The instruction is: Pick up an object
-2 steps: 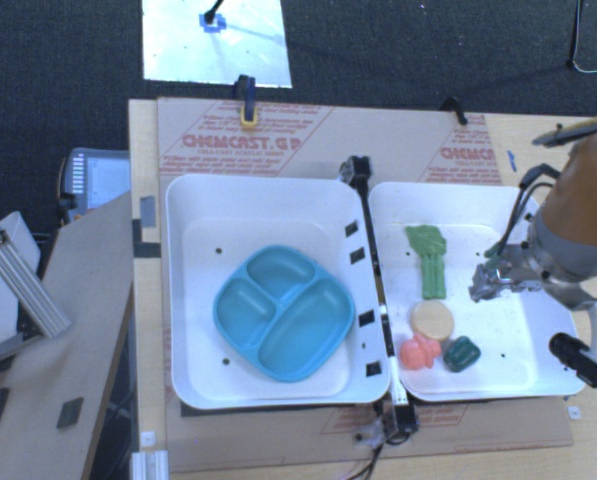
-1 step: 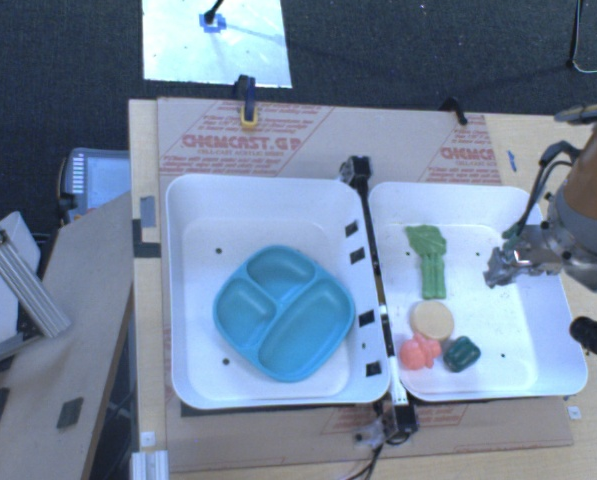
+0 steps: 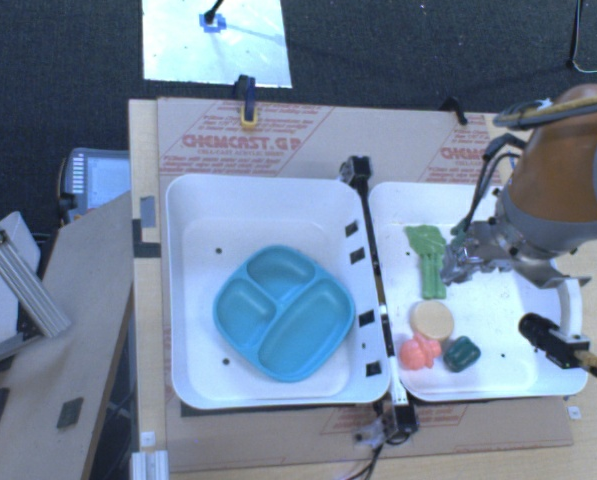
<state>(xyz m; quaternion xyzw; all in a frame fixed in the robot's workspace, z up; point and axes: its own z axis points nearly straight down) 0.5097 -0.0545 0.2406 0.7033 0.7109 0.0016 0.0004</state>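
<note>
The gripper hangs low in the right bin, fingertips right at the green toy, though I cannot tell whether they are spread or closed. Just below-left of it sits the tan round disc, then the dark teal block and pink toy. Far left, 1 blue divided plate lies in the left bin.
</note>
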